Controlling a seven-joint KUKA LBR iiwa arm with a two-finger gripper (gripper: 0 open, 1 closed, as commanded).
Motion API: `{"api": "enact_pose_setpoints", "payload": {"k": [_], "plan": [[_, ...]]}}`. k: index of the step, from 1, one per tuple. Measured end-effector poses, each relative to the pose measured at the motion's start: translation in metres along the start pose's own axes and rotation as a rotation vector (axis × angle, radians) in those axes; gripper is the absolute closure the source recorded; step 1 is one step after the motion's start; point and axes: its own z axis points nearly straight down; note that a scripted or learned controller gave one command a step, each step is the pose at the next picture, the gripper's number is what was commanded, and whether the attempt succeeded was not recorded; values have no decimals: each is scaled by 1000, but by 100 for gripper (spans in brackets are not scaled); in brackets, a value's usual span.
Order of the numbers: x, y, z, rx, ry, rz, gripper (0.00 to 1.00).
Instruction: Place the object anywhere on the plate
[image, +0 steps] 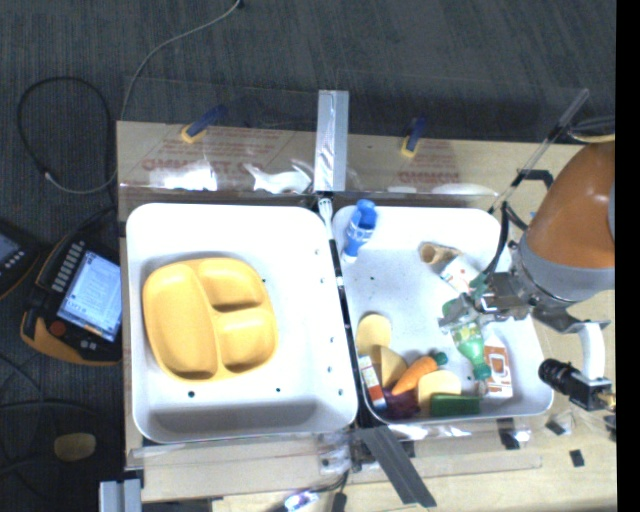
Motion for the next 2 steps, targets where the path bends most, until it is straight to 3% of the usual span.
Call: {"api": "enact_pose_setpoints", "payload": {"k": [1,2], "plan": [[75,4,42,-2,4,-397,100],[126,6,42,-2,3,-423,100]]}}
